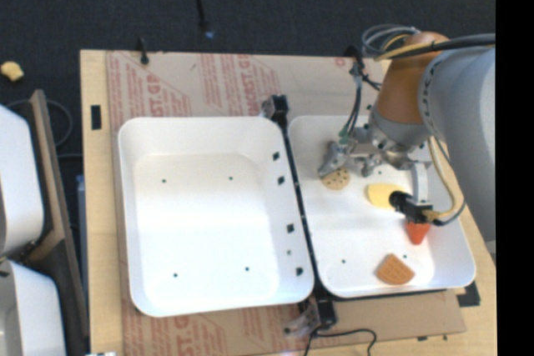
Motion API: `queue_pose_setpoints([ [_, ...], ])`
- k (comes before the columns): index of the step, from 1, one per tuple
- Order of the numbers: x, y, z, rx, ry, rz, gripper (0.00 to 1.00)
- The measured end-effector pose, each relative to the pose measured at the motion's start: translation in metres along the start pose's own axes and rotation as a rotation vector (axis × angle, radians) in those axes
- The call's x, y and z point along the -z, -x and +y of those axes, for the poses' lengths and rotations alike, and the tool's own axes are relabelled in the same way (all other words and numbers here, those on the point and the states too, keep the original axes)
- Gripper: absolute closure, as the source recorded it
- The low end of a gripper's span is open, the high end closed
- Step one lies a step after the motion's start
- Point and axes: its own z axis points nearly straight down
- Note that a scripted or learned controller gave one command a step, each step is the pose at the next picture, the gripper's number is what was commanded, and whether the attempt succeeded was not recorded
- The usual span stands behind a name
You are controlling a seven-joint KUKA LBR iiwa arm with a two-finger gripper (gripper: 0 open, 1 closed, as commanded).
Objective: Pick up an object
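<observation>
My gripper (345,163) hangs low over the upper left part of the right bin (350,263). Right below its fingers lies a small tan piece with dark dots (335,179); whether the fingers touch it I cannot tell. To the right of that lies a yellow object (380,196). A small red-orange object (416,231) sits farther right, partly behind a black cable end. Near the bin's front edge rests an orange-brown waffle-like piece (395,269).
The left bin (142,279) sits beside the right one, with a black divider strip (294,196) between them. Both stand on a cardboard sheet (200,83). The arm's grey body and orange band (400,92) cover the right bin's far right corner.
</observation>
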Motion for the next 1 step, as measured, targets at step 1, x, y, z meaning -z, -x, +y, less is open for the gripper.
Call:
queue_pose_setpoints([
  [1, 0.0032, 0.027, 0.0536, 0.002, 0.005, 0.0, 0.0],
])
